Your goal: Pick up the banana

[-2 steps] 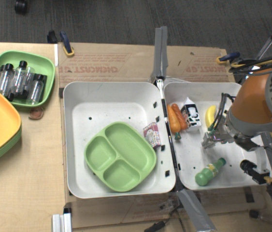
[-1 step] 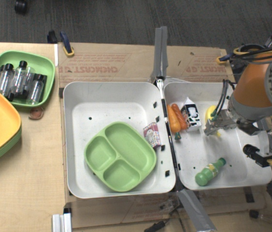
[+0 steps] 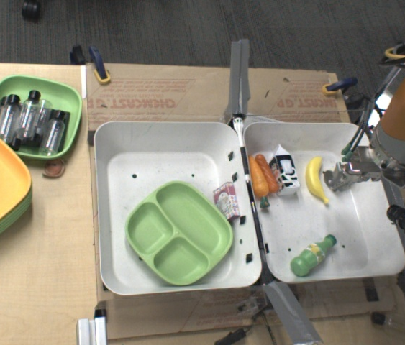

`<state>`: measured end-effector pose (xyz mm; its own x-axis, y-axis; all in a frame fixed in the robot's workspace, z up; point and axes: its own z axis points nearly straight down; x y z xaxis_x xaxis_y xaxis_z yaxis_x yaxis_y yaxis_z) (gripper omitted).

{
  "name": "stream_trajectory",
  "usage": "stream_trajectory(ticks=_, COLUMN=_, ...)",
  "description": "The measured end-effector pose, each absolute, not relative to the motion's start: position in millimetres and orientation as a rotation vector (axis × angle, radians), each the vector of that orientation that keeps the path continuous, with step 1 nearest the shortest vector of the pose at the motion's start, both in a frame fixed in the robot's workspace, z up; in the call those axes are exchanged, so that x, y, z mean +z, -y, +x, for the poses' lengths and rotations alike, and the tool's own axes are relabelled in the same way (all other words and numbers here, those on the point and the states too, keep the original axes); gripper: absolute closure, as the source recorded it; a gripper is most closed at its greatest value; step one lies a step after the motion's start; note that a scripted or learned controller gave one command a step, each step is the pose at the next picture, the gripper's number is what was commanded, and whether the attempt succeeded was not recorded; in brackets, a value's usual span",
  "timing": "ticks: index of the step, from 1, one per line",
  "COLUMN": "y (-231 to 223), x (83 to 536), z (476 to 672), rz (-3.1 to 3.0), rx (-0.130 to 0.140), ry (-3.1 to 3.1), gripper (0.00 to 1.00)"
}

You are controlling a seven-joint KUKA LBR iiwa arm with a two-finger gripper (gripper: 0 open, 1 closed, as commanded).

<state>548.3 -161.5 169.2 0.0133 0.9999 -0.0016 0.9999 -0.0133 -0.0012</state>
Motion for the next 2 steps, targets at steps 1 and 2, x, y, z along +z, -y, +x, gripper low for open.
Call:
stream_trajectory(ticks=1, y=121.2, x=95.2, z=476.3, rz=2.153, rx=-0.003, ry=-2.292, gripper=1.0)
stream_trajectory(ticks=2, y=91.8, x=191.1, z=567.1, rz=2.141, rx=-0.004, ry=-2.299, gripper=1.0)
